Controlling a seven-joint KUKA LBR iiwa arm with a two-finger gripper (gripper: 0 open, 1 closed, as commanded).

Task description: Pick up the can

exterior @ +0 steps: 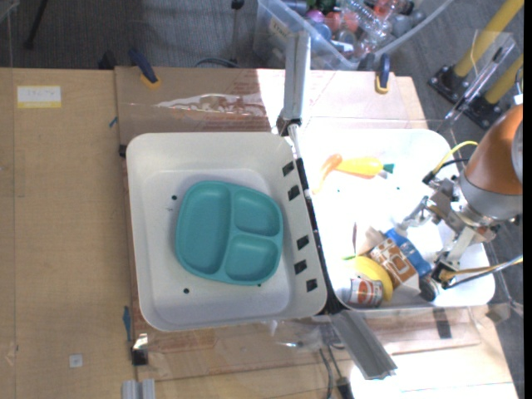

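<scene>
The can (366,291), small with a red and white label, lies on its side at the front edge of the right bin (416,152). A yellow round fruit (375,270) touches it from behind, and a brown and blue carton (400,256) leans beside that. My gripper (418,218) hangs over the right half of this bin, up and to the right of the can and just past the carton. Nothing shows between it and the can.
An orange and yellow carrot toy (357,167) lies at the back of the right bin. The left bin (150,181) holds a teal divided plate (229,231). A clear tub of assorted items (357,7) stands beyond the bench.
</scene>
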